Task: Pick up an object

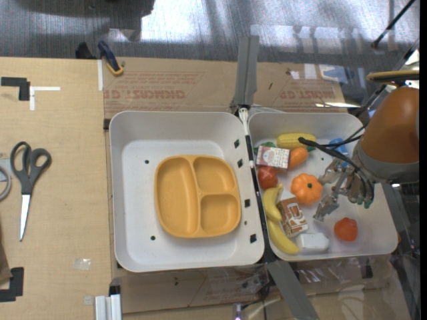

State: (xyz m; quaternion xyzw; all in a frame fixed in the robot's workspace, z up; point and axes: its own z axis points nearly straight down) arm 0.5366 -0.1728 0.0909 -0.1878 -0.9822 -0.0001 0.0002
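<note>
My gripper [334, 201] hangs over the middle of the right bin [373, 245], its metal fingers pointing down and spread, with nothing between them. Just left of it sits a small orange pumpkin [307, 187]. A round orange fruit [345, 229] lies just below and right of the fingertips. Further left are a banana [272, 220], a brown snack box [292, 217] and a white block [313, 241]. At the back of the bin lie a corn cob [292, 139], a carrot [298, 157], a red-and-white packet [272, 157], a red tomato [267, 177] and a blue item [337, 143].
The left bin [133, 179] holds a yellow divided plate [198, 195]. Scissors [27, 179] lie on the bench at the far left. The arm's orange band [397, 125] looms over the right bin's far right corner. A black cable [327, 149] crosses above the carrot.
</note>
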